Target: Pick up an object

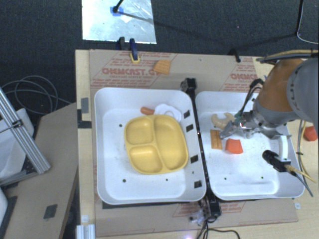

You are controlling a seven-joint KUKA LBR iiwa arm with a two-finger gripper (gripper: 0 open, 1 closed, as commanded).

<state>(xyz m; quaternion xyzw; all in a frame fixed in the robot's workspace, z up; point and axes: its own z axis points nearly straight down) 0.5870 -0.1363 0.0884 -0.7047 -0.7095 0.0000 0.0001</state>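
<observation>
Gripper (pixel 231 129) is in the right bin (pixel 249 185), near the orange block (pixel 234 146) and brown stick (pixel 216 139); can't tell if it's open or closed.

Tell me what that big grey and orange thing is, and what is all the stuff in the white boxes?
That is a robot arm, a machine that a program moves. It reaches in from the right. The camera sits above the bench and looks down at a slant on two shallow white bins. At the arm's end is its gripper, the part meant for picking things up. It is low over the right bin. Close to it lie a pale beige piece, a brown stick and an orange-red block. The left bin has a yellow plate with three compartments, and behind it a small orange sausage shape and something white. I cannot see that the gripper holds anything.
</observation>
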